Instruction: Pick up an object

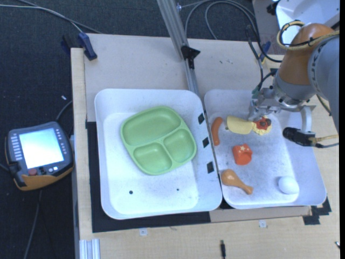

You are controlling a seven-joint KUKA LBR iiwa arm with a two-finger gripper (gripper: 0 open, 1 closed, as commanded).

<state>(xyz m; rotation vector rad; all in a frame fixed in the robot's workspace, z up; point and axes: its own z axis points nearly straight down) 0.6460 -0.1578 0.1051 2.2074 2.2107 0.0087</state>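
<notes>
The right bin (pixel 302 166) holds several toy foods: an orange sausage (pixel 216 130) by its left wall, a yellow piece with a red-and-yellow end (pixel 243 125), a red pepper (pixel 242 154), a tan drumstick (pixel 235 180) and a white egg (pixel 288 185). My gripper (pixel 261 112) hangs at the bin's upper middle, right above the red-tipped end of the yellow piece. The wrist above it blocks the fingertips from view. The view does not show anything held.
A green three-compartment plate (pixel 157 140) lies in the left bin (pixel 113 198). A slanted metal pole (pixel 172 20) rises behind the bins. Cables loop behind the right bin (pixel 215 15). A teach pendant (pixel 38 154) lies off the bench's left side.
</notes>
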